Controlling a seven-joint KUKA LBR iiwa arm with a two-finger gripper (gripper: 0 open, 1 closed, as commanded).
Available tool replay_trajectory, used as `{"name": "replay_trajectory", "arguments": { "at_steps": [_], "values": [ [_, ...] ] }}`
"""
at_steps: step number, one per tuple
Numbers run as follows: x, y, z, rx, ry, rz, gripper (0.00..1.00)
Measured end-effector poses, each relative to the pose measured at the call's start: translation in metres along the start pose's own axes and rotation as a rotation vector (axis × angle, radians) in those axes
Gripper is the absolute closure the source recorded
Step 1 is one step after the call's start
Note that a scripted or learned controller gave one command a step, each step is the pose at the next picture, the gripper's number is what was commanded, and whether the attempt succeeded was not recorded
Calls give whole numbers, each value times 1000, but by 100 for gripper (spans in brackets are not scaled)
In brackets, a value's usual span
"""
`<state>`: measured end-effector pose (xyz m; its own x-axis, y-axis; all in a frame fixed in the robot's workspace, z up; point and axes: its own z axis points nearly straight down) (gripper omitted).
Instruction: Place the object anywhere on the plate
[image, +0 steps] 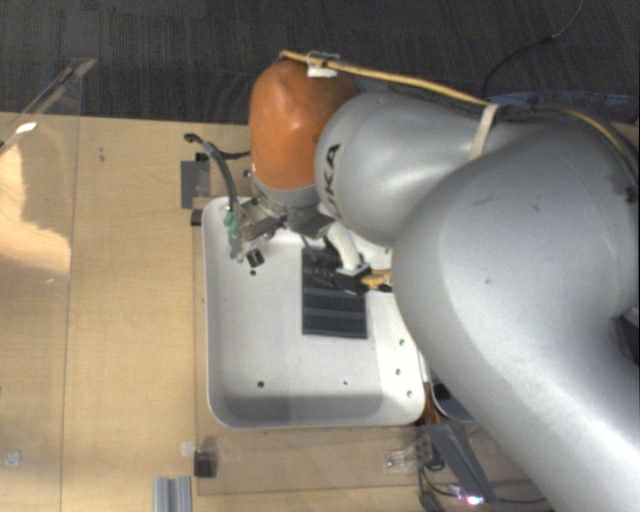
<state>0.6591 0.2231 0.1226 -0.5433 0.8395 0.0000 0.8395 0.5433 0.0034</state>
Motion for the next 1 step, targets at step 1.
{"name": "replay_trajectory", "arguments": {
  "at_steps": [1],
  "values": [
    [-22, 6, 26, -9, -16, -681, 100]
  ]
}}
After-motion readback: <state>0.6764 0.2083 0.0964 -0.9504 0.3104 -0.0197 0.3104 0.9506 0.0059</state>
